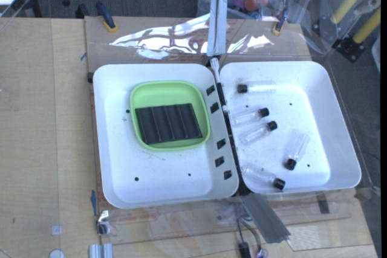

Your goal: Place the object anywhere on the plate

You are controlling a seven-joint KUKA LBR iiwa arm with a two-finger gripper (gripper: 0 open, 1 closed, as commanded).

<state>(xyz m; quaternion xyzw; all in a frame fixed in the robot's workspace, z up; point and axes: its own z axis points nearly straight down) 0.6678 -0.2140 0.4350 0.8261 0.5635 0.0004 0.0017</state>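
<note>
Nothing has reached the green plate [171, 93] in the left bin [115, 184] yet (its dark ridged insert [167, 122] sits bare), all five vials [259, 130] lying in the right bin [338, 148], while the gripper's state I cannot tell.

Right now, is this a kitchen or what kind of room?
Probably a robot lab, not a kitchen: two white bins on a wooden bench, clear vials for picking, a green plate as target.
</note>
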